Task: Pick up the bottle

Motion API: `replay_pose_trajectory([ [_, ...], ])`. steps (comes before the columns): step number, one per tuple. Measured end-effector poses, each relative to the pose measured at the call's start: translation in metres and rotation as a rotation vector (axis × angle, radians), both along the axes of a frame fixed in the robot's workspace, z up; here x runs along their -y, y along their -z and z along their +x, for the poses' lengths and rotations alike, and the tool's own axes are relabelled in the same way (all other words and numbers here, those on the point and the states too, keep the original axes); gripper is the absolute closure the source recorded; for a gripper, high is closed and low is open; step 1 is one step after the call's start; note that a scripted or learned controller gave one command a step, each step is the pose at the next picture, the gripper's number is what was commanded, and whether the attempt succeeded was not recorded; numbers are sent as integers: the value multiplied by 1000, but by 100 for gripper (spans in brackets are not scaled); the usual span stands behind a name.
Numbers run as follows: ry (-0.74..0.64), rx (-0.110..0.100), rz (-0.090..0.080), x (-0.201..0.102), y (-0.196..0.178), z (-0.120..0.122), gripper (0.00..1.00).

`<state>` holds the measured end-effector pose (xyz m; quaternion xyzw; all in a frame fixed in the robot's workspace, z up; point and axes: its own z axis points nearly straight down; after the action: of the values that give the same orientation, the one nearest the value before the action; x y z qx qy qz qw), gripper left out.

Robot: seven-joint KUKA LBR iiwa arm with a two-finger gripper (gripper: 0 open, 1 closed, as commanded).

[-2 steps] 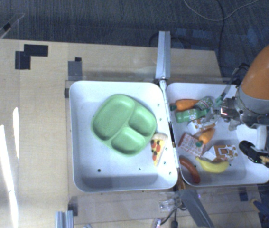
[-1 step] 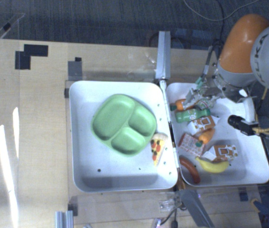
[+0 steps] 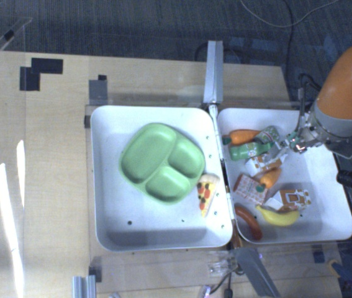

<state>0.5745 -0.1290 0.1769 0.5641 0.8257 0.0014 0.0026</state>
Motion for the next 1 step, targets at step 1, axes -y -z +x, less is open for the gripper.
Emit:
replay_pose_trajectory([
  [1,-88,19,-5,-38,72,-36,0],
])
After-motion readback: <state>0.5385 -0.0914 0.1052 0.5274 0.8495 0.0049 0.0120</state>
